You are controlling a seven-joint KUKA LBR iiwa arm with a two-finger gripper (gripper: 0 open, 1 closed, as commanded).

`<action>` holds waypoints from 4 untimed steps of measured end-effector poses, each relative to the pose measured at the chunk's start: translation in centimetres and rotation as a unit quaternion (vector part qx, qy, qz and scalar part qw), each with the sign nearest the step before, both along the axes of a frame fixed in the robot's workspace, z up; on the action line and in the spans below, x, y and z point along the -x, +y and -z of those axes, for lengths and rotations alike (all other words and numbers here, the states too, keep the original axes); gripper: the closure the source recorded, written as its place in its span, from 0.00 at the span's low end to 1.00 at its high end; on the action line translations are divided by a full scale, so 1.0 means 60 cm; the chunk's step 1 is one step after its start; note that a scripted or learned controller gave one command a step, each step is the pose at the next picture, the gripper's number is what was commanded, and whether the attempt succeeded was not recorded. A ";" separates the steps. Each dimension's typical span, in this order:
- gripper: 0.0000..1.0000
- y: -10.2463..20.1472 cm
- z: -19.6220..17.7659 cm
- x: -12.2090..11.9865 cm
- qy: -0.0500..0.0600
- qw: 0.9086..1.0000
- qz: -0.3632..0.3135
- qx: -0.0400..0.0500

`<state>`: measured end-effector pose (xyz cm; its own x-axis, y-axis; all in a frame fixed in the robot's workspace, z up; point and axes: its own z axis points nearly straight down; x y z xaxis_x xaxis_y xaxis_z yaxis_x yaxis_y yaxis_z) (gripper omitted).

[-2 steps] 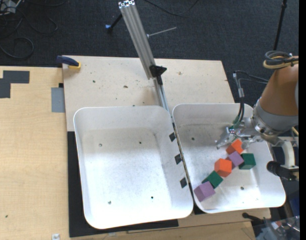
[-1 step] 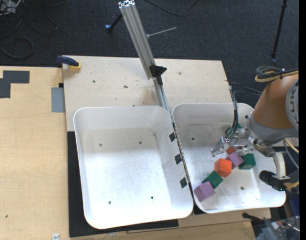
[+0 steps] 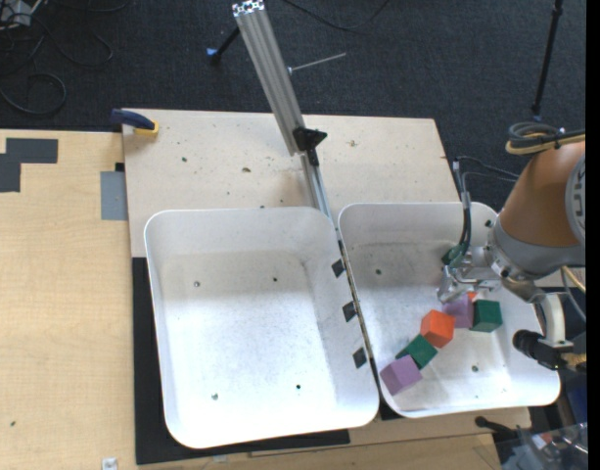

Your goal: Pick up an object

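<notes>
Blocks: orange block [image 3: 438,327], two green blocks [image 3: 486,315] [image 3: 417,352] and two purple blocks [image 3: 399,373] [image 3: 460,310] lie clustered in right bin [image 3: 397,225] | gripper [image 3: 460,287]: low over cluster's upper end, just above purple block beside green one; grip state cannot be determined | left bin [image 3: 182,253]: adjacent, touching right bin.

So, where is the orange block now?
The orange block lies in the right bin, between a green block and the gripper.
</notes>
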<state>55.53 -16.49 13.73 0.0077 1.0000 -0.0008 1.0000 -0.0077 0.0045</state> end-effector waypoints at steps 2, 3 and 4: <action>1.00 -0.003 -0.166 -0.010 0.001 1.000 -0.004 0.000; 1.00 0.072 -0.149 -0.034 0.004 1.000 -0.006 -0.002; 1.00 0.157 -0.165 -0.048 0.003 1.000 -0.006 -0.002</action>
<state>58.42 -7.08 23.65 -0.0047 1.0000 0.0024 1.0000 0.0047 -0.0012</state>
